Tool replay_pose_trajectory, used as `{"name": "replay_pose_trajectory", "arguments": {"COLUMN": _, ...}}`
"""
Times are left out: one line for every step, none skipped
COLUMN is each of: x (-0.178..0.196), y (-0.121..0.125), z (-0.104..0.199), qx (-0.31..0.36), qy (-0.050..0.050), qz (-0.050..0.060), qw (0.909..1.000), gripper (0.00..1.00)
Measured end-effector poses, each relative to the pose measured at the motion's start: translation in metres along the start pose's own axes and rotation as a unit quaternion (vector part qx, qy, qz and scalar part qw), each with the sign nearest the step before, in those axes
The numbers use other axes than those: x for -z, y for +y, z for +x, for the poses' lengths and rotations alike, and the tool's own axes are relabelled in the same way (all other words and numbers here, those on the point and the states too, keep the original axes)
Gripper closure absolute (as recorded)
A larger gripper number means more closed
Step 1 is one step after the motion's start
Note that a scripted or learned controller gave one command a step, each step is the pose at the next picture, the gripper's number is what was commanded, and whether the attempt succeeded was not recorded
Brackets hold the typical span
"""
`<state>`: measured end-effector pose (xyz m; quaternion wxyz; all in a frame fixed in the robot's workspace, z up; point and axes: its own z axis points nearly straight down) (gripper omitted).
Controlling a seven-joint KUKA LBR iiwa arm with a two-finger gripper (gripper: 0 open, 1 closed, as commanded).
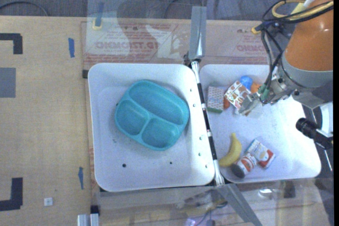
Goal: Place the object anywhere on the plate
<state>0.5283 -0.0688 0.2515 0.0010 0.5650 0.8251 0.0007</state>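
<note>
A teal divided plate [152, 114] lies in the left bin [106, 166], with nothing on it. My gripper [252, 105] reaches down into the right bin [288, 135] at its back. It sits right beside a red and white packet [236, 94], on that packet's right edge. The arm's orange band [312, 39] hangs above the bin's far right side. Whether anything is between the gripper's tips is hidden by the wrist.
Also in the right bin: a small green and white box [215, 99], a blue item [246, 82], a banana [231, 150], a dark-capped can [242, 168] and a second red and white packet [261, 154]. A metal divider [204, 114] separates the bins.
</note>
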Motion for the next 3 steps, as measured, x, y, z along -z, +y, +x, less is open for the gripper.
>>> {"name": "replay_pose_trajectory", "arguments": {"x": -0.067, "y": 0.073, "z": 0.053, "qx": 0.062, "qy": 0.000, "qz": 0.000, "qw": 0.9981, "gripper": 1.00}}
{"name": "replay_pose_trajectory", "arguments": {"x": -0.066, "y": 0.117, "z": 0.144, "qx": 0.132, "qy": 0.000, "qz": 0.000, "qw": 0.9913, "gripper": 1.00}}
{"name": "replay_pose_trajectory", "arguments": {"x": -0.066, "y": 0.117, "z": 0.144, "qx": 0.131, "qy": 0.000, "qz": -0.001, "qw": 0.9913, "gripper": 0.00}}
